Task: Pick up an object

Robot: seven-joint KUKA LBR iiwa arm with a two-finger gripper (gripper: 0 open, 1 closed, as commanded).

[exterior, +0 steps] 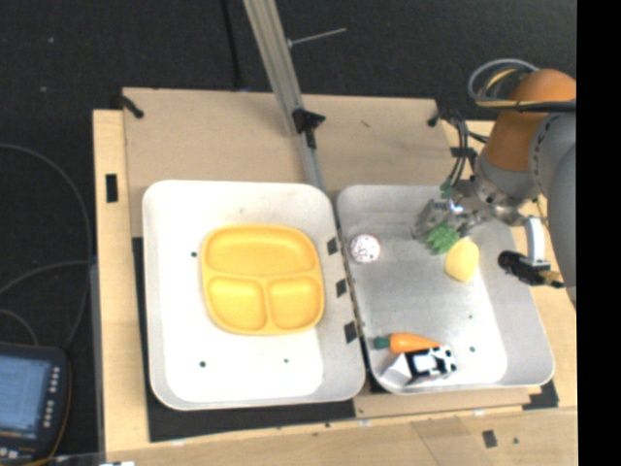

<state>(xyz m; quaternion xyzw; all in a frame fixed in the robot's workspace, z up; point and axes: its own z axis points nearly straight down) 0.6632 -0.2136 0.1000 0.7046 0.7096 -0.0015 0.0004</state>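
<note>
A yellow tray (262, 278) sits in the left bin (170, 357), well left of the gripper (439, 223); nearer, in the right bin (524, 357), lies a white ball (365, 249). The gripper's fingers close around a green object (444, 238), a lemon (462, 259) touching it just right, a carrot (411, 342) and a black-and-white block (429, 362) well below.

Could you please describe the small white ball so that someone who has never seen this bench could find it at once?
Of the two white bins, look in the right bin, the one without the yellow divided tray. The white ball lies alone near that bin's left wall, toward the far side. It is round and pale with faint markings, unlike the yellow lemon-like piece and the carrot.
</note>
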